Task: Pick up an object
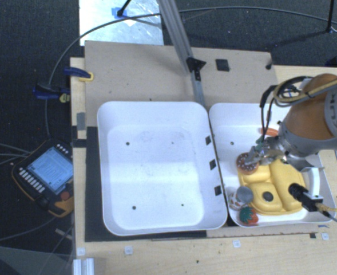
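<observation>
Where the right bin [231, 132] meets the arm [311, 116], you see a yellow toy [271, 192] lying at the bin's near end. The gripper [260, 152] hangs at the toy's far edge, beside a round brown piece [247, 162]; you cannot tell its grip.

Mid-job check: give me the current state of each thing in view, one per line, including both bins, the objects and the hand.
Left bin: sitting flat on the bench.
Right bin: flat, holding objects at its near end.
Yellow object: lying in the right bin, not lifted.
Round brown ring-shaped object: resting beside the yellow object.
Small grey, red and green items: clustered at the near corner.
Hand: low over the right bin, above the objects.
</observation>
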Robot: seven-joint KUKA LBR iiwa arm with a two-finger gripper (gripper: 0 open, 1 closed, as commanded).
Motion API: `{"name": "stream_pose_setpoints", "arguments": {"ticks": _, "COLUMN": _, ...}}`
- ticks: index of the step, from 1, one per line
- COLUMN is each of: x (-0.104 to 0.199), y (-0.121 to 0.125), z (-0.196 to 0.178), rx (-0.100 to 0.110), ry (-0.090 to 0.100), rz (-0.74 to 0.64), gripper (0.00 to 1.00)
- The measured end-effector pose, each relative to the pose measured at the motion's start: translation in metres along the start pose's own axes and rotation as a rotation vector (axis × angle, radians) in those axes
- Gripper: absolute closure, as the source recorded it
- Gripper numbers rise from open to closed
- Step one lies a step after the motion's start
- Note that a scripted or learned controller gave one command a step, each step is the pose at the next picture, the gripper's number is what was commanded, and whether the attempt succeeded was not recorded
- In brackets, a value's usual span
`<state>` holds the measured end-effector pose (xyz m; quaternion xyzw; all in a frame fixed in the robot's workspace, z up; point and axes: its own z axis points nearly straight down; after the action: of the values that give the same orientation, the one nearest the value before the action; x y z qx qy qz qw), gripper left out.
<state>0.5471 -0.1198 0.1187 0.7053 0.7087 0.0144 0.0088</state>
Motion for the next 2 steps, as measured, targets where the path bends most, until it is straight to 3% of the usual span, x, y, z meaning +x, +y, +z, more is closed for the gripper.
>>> {"name": "stream_pose_setpoints", "arguments": {"ticks": 1, "x": -0.003, "y": 0.002, "z": -0.064, "rx": 0.026, "ry": -0.010, "rz": 0.000, "gripper": 1.00}}
{"name": "stream_pose_setpoints", "arguments": {"ticks": 2, "x": -0.007, "y": 0.002, "z": -0.126, "rx": 0.027, "ry": -0.009, "rz": 0.000, "gripper": 1.00}}
